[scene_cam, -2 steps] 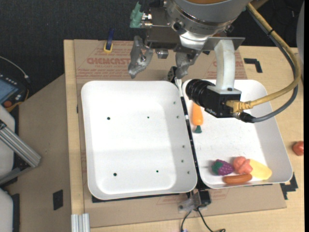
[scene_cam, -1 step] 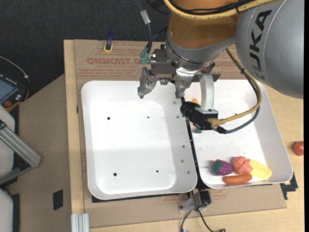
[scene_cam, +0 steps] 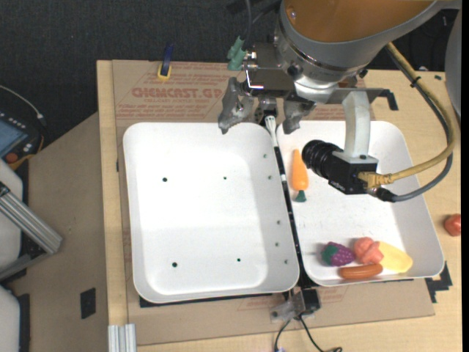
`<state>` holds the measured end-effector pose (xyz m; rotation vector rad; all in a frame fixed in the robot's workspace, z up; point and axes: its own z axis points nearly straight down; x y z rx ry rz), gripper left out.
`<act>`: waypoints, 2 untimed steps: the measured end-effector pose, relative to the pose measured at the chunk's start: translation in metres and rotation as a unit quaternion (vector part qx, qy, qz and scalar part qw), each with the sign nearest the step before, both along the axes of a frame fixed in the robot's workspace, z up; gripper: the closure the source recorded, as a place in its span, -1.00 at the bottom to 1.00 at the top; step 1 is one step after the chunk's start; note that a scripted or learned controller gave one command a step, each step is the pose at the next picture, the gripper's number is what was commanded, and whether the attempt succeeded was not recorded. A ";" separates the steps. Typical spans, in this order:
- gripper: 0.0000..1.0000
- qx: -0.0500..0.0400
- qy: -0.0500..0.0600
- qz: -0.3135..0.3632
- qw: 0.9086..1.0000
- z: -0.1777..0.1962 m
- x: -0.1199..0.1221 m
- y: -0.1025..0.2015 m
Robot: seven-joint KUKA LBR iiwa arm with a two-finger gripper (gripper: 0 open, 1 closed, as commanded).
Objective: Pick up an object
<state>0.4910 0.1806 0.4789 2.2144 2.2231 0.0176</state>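
Carrot (scene_cam: 299, 171) looks like the easiest pick here, a little orange toy one with a green stub at its lower end, lying lengthwise in the right bin (scene_cam: 418, 196) just beside the divider between the two bins. It's probably hollow plastic, so very light and stiff, but also smooth and tapered, which means it could squirt out of a pinch if the fingers close near the pointy end. Best bet would be to grab it across the thick middle, fingers on either long side. One catch: it sits so near the bin wall that one finger may not have room to drop in on that side. The claw (scene_cam: 253, 117) hangs above the far edge of the bins, roughly over the divider, with its two grey fingers spread apart and nothing between them, so it's open and empty. Down in the near corner of the right bin there's a cluster of other toy food: purple grapes (scene_cam: 338, 254), a pinkish lumpy piece (scene_cam: 368, 250), a yellow piece (scene_cam: 396, 258) and a red sausage (scene_cam: 360, 272), all touching or nearly so, which makes them harder to single out. The left bin (scene_cam: 146, 196) doesn't offer anything to grab.
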 end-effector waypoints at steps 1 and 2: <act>-1.00 -0.004 0.009 -0.003 1.000 -0.104 0.060 0.010; -1.00 0.001 -0.001 0.001 1.000 0.008 0.041 0.046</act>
